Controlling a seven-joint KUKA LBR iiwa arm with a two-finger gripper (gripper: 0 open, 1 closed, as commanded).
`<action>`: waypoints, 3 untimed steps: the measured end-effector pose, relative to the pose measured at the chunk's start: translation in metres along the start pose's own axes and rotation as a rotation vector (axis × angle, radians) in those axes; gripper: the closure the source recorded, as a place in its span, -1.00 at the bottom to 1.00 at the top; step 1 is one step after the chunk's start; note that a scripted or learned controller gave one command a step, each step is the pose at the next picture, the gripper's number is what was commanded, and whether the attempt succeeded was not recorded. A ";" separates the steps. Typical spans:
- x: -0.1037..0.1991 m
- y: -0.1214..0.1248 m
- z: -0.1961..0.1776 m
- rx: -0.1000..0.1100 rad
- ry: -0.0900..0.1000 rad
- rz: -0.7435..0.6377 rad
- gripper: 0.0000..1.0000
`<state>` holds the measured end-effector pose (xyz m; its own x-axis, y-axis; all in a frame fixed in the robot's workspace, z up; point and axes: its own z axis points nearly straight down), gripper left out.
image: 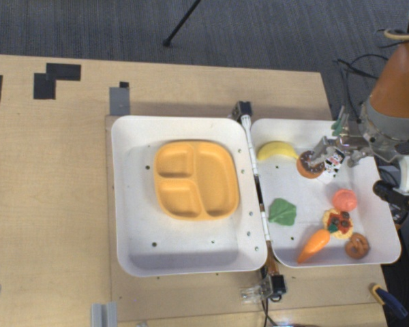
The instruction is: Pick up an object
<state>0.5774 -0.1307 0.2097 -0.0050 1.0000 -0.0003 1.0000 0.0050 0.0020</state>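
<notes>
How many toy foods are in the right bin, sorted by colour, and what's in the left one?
Right bin:
Yellow: 1, the banana-like piece
Green: 1, the leaf
Orange: 1, the carrot
Pink-red: 1, the round piece
Brown: 2, the donut by the gripper, and a round piece
Mixed colours: 1, the small slice
Left bin:
Yellow-orange: 1, the divided plate
Total: 8

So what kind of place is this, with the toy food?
Probably a robot lab. A robot arm reaches over a wooden bench holding two white bins, one with toy food like a carrot, one with a yellow tray. Cables trail nearby.
</notes>
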 end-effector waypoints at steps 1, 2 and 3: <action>-0.050 0.028 0.031 0.001 -0.001 0.010 -1.00; -0.017 0.075 0.111 -0.005 -0.002 -0.397 -1.00; -0.008 0.056 0.111 -0.020 -0.008 -0.460 -1.00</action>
<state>0.6341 -0.1385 0.0984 -0.4479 0.8940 -0.0134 0.8938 0.4481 0.0193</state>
